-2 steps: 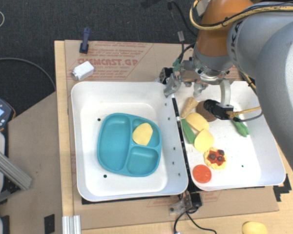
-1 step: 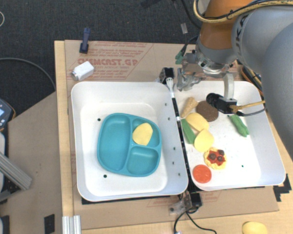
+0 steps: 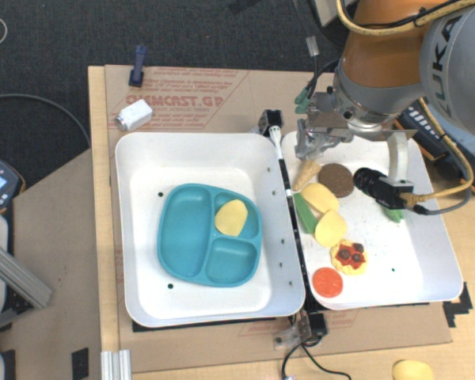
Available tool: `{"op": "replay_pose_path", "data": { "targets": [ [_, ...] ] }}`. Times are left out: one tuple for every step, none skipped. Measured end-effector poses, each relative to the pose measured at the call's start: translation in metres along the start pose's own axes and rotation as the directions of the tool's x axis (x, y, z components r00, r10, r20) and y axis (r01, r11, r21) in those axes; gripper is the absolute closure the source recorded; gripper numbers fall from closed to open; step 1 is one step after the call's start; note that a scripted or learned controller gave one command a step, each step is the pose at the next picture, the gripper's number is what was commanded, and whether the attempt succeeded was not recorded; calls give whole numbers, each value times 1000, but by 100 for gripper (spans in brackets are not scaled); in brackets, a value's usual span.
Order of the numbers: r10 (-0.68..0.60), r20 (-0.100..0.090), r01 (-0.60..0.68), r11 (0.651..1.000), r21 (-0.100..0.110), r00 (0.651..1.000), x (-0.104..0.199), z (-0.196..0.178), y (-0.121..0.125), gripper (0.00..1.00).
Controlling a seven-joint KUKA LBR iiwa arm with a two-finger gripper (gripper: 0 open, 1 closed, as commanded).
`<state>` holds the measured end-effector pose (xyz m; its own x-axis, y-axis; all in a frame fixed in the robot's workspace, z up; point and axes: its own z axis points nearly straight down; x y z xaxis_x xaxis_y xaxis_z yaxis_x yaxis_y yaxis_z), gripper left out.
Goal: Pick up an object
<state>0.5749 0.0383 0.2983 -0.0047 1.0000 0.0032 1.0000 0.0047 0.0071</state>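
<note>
Gripper (image 3: 315,145) sits low at the upper-left corner of the right bin (image 3: 427,275), fingers close together with nothing visibly between them. Just below the tips lies a tan cone-shaped piece (image 3: 306,174), beside a brown round (image 3: 336,180), two yellow pieces (image 3: 320,199) and an orange disc (image 3: 328,282). Left bin (image 3: 142,275) holds a teal divided tray (image 3: 191,232) (yellow piece (image 3: 231,218) in its upper-right compartment).

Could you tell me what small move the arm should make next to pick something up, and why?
Probably a short descent. The gripper hangs at the top of the right bin, just above a tan cone-shaped piece near the divider, with a brown disc and yellow pieces crowded beside it. Nothing shows between its fingers, so lowering onto the cone seems the nearest grasp.
</note>
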Motion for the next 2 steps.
{"op": "replay_pose_path", "data": {
  "targets": [
    [1,0,-1,1000,-15,1000,38,-247,-1,100],
    [3,5,-4,1000,25,1000,52,-104,-56,100]
  ]
}}
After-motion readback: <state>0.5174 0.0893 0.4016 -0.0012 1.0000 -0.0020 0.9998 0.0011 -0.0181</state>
